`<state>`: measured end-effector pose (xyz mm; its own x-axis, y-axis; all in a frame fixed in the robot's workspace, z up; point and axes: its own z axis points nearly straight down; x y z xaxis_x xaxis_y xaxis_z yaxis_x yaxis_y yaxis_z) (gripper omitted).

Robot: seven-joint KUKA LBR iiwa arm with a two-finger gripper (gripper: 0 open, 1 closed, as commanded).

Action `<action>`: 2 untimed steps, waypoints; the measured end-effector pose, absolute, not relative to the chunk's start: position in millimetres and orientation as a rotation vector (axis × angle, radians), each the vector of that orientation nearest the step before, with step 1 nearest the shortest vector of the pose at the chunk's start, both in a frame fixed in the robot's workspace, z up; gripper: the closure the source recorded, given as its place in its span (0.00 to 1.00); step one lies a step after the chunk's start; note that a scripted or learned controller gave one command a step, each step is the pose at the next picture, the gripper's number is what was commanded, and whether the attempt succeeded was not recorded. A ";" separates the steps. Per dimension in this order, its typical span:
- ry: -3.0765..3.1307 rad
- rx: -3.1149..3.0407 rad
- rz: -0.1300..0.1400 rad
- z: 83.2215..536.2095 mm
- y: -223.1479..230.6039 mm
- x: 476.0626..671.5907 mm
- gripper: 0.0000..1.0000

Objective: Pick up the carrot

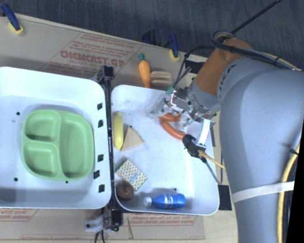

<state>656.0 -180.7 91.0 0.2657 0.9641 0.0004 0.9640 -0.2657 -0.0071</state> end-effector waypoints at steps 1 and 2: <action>-1.926 -2.479 -0.001 193.0 -80.0 657.2 0.00; -1.441 -2.789 0.005 289.6 -118.3 656.3 0.00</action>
